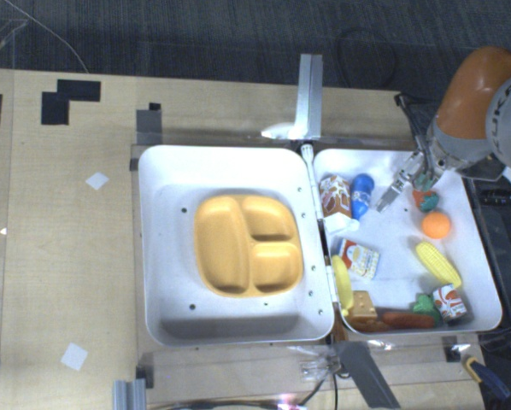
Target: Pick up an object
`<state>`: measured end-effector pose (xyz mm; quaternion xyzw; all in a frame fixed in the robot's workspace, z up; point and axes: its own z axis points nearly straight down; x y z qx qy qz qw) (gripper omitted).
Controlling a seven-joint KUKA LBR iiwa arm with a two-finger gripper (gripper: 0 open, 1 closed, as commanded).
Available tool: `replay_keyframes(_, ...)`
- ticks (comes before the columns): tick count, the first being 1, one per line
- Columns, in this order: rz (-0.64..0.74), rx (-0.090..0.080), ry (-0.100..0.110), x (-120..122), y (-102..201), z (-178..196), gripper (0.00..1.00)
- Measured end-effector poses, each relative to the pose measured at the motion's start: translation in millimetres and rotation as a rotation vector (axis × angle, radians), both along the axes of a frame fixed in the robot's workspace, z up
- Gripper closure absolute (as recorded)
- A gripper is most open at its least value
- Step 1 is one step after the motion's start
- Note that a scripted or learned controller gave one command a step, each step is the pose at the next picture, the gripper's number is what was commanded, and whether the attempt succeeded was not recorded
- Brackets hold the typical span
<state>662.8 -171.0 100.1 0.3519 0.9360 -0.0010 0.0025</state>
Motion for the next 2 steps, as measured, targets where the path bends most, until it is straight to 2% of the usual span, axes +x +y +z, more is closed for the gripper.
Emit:
replay_keyframes(1,-0.047,-0.006,-0.008,-4.5,9.1,-7.3,0.0)
replay_keyframes(2,-0.039,-0.007,-0.001,-5.0,30.2,-11.8,0.0)
